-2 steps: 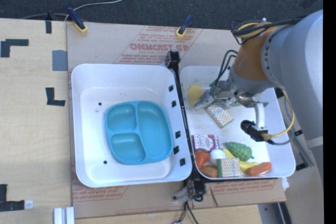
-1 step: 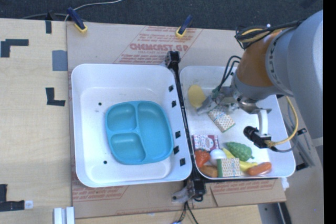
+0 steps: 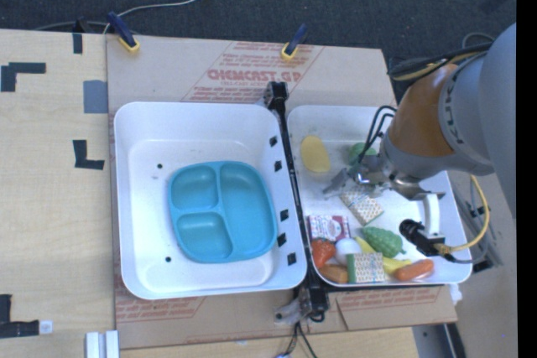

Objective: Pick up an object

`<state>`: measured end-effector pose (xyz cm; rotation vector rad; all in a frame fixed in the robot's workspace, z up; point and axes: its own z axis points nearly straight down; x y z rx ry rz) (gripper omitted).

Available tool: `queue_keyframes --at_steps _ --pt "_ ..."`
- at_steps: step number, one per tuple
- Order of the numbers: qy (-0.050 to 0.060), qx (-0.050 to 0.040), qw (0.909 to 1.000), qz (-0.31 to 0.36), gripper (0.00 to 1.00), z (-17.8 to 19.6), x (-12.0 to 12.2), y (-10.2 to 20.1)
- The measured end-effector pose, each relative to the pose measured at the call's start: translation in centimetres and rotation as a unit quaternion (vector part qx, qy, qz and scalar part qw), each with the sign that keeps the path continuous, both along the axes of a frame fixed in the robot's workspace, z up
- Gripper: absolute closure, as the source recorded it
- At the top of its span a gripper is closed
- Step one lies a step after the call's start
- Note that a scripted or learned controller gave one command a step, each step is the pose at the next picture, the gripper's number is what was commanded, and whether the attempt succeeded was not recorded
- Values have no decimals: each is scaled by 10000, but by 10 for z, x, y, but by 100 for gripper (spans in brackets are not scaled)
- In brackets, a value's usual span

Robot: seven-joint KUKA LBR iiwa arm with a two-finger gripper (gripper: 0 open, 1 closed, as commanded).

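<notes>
Bench bins (image 3: 134, 180): blue tray (image 3: 222, 210), toy food (image 3: 382, 241).

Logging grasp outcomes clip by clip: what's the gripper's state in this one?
Gripper: cannot be told. It sits low in the right bin beside the yellow item.

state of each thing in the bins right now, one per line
blue tray: flat in left bin, compartments bare
yellow piece: loose, right bin
green toy: lying in the pile
red-and-white packet: lying flat
gripper: low over right bin, holding nothing visible
</notes>
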<state>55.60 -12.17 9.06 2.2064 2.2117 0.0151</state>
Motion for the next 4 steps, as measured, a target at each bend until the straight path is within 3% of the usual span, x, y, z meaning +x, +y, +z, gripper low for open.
queue_keyframes --at_steps 1,2,3,4 --pt "19 -8 10000 -13 0 -1 -68 -28" --pt "90 27 10000 -3 0 27 15 -12" --pt "104 30 9999 1 0 -1 81 29" --pt "89 22 10000 0 0 -5 111 19"
